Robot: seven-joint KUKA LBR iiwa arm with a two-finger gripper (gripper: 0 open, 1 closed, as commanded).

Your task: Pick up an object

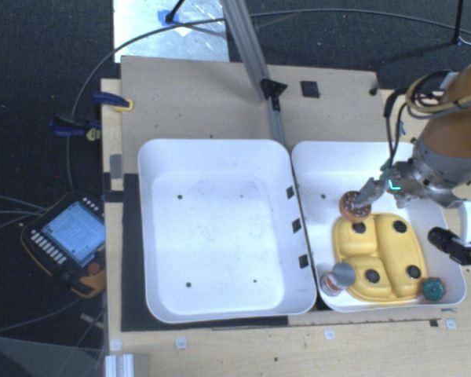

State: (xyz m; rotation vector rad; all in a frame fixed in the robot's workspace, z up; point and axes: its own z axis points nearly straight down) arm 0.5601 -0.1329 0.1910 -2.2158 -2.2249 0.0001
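In the right bin (pixel 322 163) my gripper (pixel 365 199) reaches in from the right and slants down to the left. Its tip is at a small brown round object (pixel 348 205) with a pale ring on top, near the bin's middle. Whether the tip grips this object or merely touches it is unclear. Just below lies a large yellow lumpy object (pixel 381 256) with black dots. A small grey-capped object (pixel 339 276) rests at its lower left, and a teal round object (pixel 433 290) sits in the bin's lower right corner.
The left bin (pixel 153 234) stands beside the right one, the two walls touching. A grey pole (pixel 251 45) slants over the bench's back edge. A handheld control pendant (pixel 71 238) lies on the floor to the left. The arm's orange band (pixel 455 132) overhangs the right bin's far right edge.
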